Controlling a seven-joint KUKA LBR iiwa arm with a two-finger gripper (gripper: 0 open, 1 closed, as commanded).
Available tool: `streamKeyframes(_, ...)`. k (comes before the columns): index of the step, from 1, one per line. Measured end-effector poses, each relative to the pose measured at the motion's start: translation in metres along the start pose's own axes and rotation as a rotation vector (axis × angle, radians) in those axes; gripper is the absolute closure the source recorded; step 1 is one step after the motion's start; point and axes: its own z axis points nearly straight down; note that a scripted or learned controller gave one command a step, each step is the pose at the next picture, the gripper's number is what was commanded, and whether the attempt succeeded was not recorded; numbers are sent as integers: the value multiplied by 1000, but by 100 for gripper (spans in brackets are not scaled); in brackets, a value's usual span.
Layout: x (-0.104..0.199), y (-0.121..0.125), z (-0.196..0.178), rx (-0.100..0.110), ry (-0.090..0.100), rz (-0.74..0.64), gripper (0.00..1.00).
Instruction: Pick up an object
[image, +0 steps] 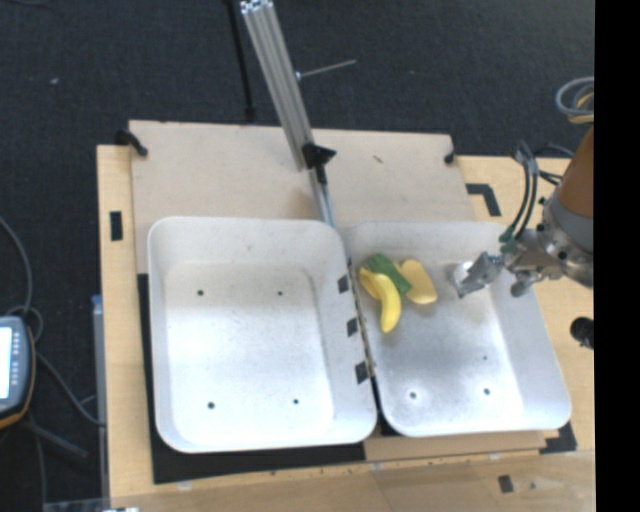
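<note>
In the right bin (500, 390), near its upper left corner, lie a yellow banana (384, 300), a green piece (384, 273) resting over its upper end, and a yellow rounded object (419, 281) just to their right. My gripper (475, 276) hangs over the bin's upper right part, a short way right of the yellow rounded object and apart from it. Nothing shows between its fingers.
The left bin (250, 340) sits beside the right one, their rims meeting along the middle. A slanted aluminium post (285, 90) rises from the back of the bench. Cables (530, 190) hang by the arm at the right.
</note>
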Motion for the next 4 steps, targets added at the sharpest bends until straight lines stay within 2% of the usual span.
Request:
streamKeyframes(1,0,0,0,-1,0,2,0)
streamKeyframes(2,-3,0,42,5,-2,4,0)
streamKeyframes(4,-4,-6,156,4,-2,5,0)
